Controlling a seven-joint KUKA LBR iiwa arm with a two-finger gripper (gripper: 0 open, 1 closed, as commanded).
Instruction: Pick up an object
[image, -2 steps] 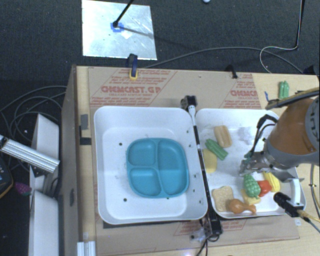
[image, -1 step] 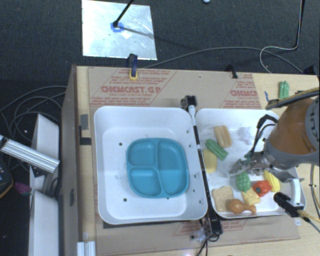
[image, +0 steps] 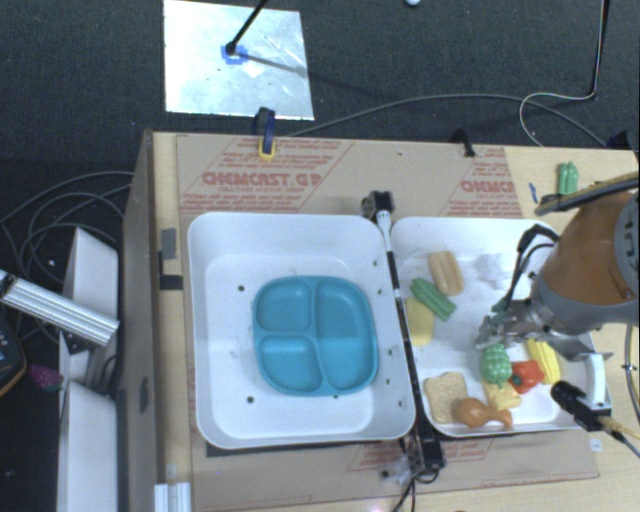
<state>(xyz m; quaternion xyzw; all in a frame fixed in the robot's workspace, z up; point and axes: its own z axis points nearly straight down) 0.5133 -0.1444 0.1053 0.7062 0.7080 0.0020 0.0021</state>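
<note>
I see the grey arm with its orange band (image: 600, 255) reaching in from the right over the right-hand shallow white bin (image: 480, 262), and its two-finger gripper (image: 497, 335) sits low among the toy food there. Right beneath the gripper is a small green knobbly plastic piece, like a broccoli floret (image: 495, 366), bumpy on top and bright green; I cannot tell whether the gripper is clamped on it or merely above it. Touching that green piece on its right is a red-orange plastic piece (image: 526, 375), and a yellow corn-like piece (image: 545, 357) lies just beyond that, towards the bin's right wall. Near the front edge of the bin I make out a tan slice of toy bread (image: 446, 387) and a brown drumstick-shaped piece (image: 477, 411). Farther back on the bin's left side lie a ridged tan bread roll (image: 445, 271), a green ribbed pepper-like piece (image: 432, 298) and a pale yellow piece (image: 420, 322) beside the divider. The left-hand white bin (image: 215, 262) holds a blue four-compartment plastic plate (image: 314, 334).
</note>
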